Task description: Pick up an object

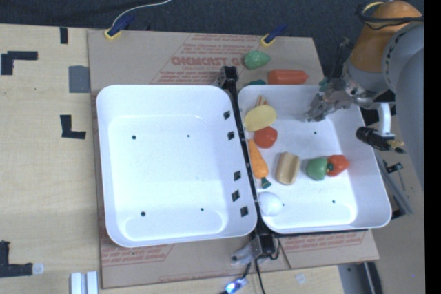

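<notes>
Toy food (288, 168) below gripper (318, 109), arm (375, 45) bent.

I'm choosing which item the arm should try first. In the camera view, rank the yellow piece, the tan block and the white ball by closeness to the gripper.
From the gripper, at the right bin's upper right:
1. Yellow piece, upper left of the right bin.
2. Tan block, mid-bin.
3. White ball, lower left corner.
</notes>
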`<state>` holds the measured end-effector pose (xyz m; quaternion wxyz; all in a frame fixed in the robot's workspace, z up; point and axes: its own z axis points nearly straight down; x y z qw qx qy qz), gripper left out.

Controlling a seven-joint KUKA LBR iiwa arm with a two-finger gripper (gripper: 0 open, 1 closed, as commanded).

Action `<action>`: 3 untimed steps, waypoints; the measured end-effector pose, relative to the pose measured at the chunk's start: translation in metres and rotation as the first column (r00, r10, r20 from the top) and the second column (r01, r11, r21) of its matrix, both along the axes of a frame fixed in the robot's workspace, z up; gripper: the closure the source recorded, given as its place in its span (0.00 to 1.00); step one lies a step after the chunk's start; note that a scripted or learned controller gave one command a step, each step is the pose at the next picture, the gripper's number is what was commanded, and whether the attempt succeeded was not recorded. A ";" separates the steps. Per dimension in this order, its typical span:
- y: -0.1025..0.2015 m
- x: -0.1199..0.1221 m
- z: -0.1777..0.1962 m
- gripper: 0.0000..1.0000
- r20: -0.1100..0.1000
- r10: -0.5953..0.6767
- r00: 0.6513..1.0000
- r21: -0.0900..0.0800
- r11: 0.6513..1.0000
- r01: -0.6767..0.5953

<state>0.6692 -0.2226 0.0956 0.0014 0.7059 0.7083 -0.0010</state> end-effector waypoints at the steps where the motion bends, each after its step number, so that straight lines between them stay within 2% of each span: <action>1: -0.001 -0.001 -0.011 1.00 -0.001 -0.001 1.000 0.001 1.000 0.001; 2: 0.000 0.000 0.000 1.00 0.000 0.000 1.000 0.000 1.000 0.000; 3: -0.001 -0.001 -0.011 1.00 -0.001 -0.001 1.000 0.001 1.000 0.001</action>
